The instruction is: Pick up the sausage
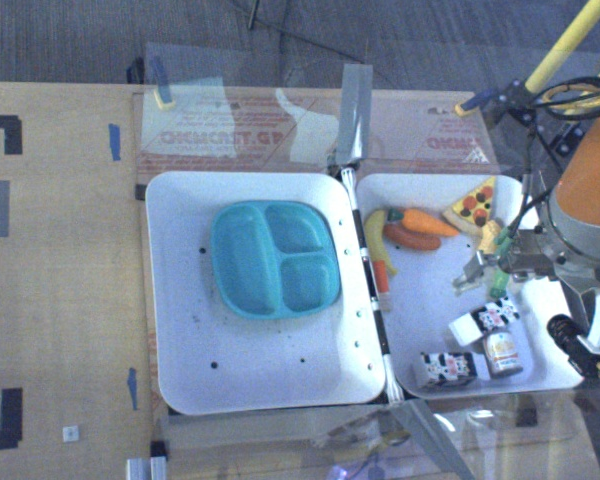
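The sausage (411,238), short and reddish-brown, lies in the right bin (420,308) near its upper left. It sits just below an orange carrot (426,220) and touches it. My gripper (483,265) hangs over the right side of this bin, to the right of the sausage and a little lower, apart from it. The arm's orange band (592,183) shows at the right edge. Nothing can be made out in the gripper.
A yellow banana (376,236) and a small red item (381,277) lie along the right bin's left wall. A pizza slice (474,206) sits at the top right. Two cow-print cartons (447,368) (496,316) and a small bottle (502,354) stand at the bottom right. A blue divided plate (276,258) lies in the left bin (180,318).
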Available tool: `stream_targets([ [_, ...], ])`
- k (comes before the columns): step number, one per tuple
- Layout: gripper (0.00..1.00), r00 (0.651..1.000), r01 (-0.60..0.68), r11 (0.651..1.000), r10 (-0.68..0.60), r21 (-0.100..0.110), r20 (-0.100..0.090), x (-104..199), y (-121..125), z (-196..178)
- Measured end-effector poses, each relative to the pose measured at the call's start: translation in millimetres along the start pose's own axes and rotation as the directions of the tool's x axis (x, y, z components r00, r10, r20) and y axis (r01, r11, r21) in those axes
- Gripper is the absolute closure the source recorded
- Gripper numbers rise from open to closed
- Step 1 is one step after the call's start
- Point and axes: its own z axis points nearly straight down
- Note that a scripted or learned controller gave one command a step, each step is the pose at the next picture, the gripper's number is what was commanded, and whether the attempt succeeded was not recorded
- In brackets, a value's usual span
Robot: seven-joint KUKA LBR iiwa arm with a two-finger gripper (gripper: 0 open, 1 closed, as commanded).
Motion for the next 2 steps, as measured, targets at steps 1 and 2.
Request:
stream_targets([
  [1,0.0,0.996,-0.088,0.996,0.088,-0.005,0.003,-64.9,88.8,-101.6],
  [2,0.0,0.984,-0.178,0.984,0.178,-0.001,0.001,-36.4,72.4,-53.7],
])
